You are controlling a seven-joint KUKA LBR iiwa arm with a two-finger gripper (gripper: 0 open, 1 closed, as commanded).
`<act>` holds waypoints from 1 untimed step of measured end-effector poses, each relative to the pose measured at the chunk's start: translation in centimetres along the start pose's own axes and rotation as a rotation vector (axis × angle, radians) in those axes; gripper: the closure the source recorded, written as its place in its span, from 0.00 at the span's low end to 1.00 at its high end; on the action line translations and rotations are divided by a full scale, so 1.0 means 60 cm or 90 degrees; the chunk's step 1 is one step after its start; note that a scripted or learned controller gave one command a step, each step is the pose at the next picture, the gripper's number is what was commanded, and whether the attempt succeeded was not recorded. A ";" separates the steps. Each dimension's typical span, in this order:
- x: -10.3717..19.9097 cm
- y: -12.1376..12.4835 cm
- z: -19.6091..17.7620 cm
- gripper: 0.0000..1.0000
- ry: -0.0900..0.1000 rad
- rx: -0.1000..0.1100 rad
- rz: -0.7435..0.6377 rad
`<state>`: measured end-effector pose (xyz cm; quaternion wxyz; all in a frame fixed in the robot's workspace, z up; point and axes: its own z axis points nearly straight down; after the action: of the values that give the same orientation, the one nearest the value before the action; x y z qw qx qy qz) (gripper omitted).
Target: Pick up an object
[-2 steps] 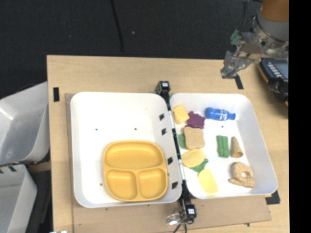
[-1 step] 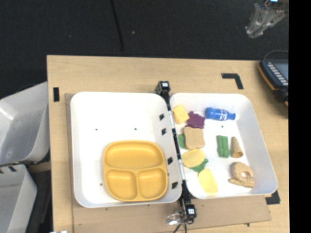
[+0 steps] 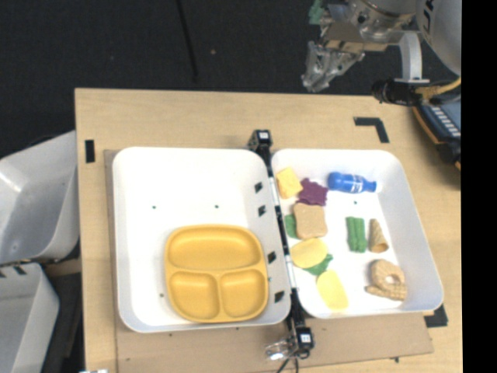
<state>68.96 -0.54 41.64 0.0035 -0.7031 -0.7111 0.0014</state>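
The gripper (image 3: 320, 74) hangs above the far edge of the worktop (image 3: 194, 119), well apart from both bins. Nothing is between its fingers; whether they stand wide or narrow cannot be told.

The right bin (image 3: 408, 208) holds the loose objects. A blue bottle (image 3: 351, 182) lies at its far side, beside a purple piece (image 3: 313, 192) and a yellow block (image 3: 288, 183). Near the centre lie a slice of toast (image 3: 311, 223), a green pod (image 3: 356, 233) and a small cone (image 3: 377, 236). Nearer the camera lie a yellow chip (image 3: 308, 252), a yellow lemon shape (image 3: 331, 290) and a tan pastry (image 3: 386, 279).

The left bin (image 3: 155, 185) holds a yellow divided tray (image 3: 216, 272).
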 end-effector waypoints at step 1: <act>0.116 -0.002 -0.241 1.00 -0.001 -0.016 0.001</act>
<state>68.87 6.37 56.12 -0.0060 -0.7037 -0.7104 -0.0073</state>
